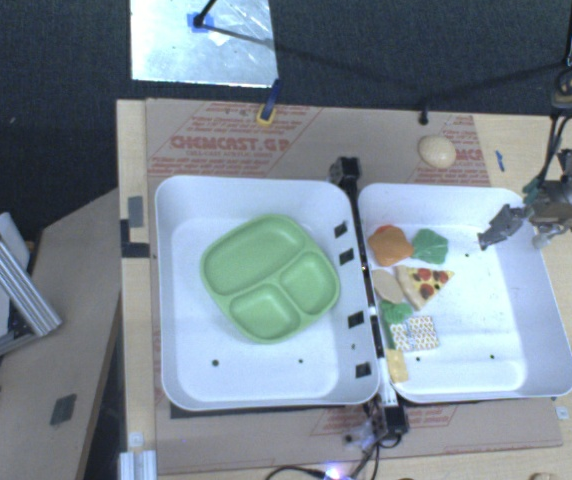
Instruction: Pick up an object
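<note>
Hand (pixel 494 230) sits over the right bin (pixel 526 368), near its far right corner, carrying nothing; can't tell whether it's spread or closed at this angle. Pick candidates are all well off toward the divider from the hand: orange piece (pixel 390 244), green piece (pixel 429 244), pizza slice (pixel 424 283) nearer the front, patterned square (pixel 415 334) beyond that.

Risks, my read: pieces are flat and packed touching each other, so a descent there likely pinches two or skids off one. Ones hard against the divider wall leave no room for a finger on that side.

Room: bin floor under and in front of the hand is bare, a clear run across. Green tray (pixel 269 276) lies in the left bin (pixel 181 298), out of the way. Round knob (pixel 437 150) sits on the surface beyond the rim.
</note>
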Controlling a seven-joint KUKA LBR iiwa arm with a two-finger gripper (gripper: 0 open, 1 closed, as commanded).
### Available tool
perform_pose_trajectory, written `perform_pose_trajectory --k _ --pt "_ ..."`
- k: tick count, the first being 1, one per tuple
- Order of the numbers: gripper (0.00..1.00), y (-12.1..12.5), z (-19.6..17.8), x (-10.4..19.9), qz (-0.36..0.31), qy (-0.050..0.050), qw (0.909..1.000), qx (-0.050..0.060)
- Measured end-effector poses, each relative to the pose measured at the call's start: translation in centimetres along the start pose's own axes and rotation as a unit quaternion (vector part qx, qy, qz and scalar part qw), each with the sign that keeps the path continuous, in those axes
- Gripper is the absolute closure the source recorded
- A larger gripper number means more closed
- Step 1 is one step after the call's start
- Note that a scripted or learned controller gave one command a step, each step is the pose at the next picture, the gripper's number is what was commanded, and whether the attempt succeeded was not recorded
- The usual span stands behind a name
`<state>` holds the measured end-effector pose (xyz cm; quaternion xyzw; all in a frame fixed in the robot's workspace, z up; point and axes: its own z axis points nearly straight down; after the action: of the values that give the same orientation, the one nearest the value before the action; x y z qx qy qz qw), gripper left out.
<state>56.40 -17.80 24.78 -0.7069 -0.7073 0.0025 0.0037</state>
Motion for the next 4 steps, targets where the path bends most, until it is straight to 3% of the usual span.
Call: perform_pose_trajectory --k 1,4 --pt "0.00 0.2 -0.6 0.0 -0.001 -0.001 1.0000 -0.005" --pt "0.00 -0.9 15.0 -0.5 0.000 0.000 1.0000 -0.003"
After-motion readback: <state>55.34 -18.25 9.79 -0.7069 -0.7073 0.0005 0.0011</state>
